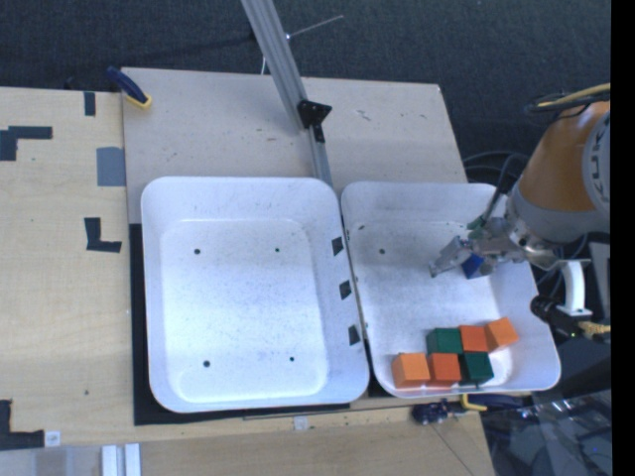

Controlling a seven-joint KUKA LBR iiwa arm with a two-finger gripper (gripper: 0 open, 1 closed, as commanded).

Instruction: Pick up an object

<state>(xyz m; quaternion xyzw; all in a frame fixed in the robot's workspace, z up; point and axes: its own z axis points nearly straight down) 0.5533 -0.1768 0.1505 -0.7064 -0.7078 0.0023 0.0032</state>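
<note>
My gripper [458,258] hangs low over the right bin [397,216], near its right wall, at the end of the grey arm with the orange band [556,172]. A small blue piece [474,265] shows right at the gripper's tip; whether it is a block or held is unclear. Several blocks lie clustered at the bin's front right corner: an orange block [410,368], another orange block [445,367], a dark green block [477,367], a green block [444,340] and two more orange ones [488,335]. The gripper is well behind this cluster.
The left bin [238,296] sits beside the right one, with black clips [343,288] along the shared walls. A slanted metal rail [283,58] crosses the bench behind the bins. Cables and arm hardware [566,300] crowd the right side.
</note>
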